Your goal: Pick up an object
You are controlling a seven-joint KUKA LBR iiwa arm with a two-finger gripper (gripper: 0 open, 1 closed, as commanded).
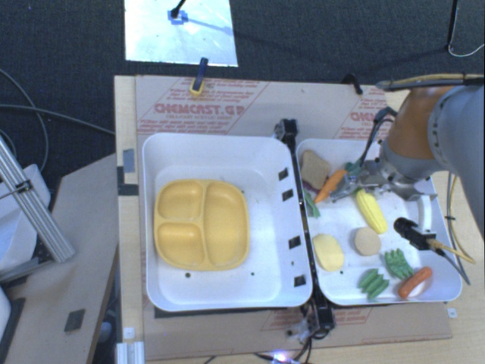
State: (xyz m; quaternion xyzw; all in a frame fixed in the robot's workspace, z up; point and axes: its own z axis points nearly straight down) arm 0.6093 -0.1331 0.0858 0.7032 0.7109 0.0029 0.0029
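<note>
Hover low in right bin (345,222) at centre right of frame: hung with gripper (350,182) just beside carrot (331,186), seemingly so placed to take it, corn (371,211) near; could not tell grip width.

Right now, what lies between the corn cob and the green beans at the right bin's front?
In the camera view, a round beige potato sits between the corn cob and the green beans.
</note>
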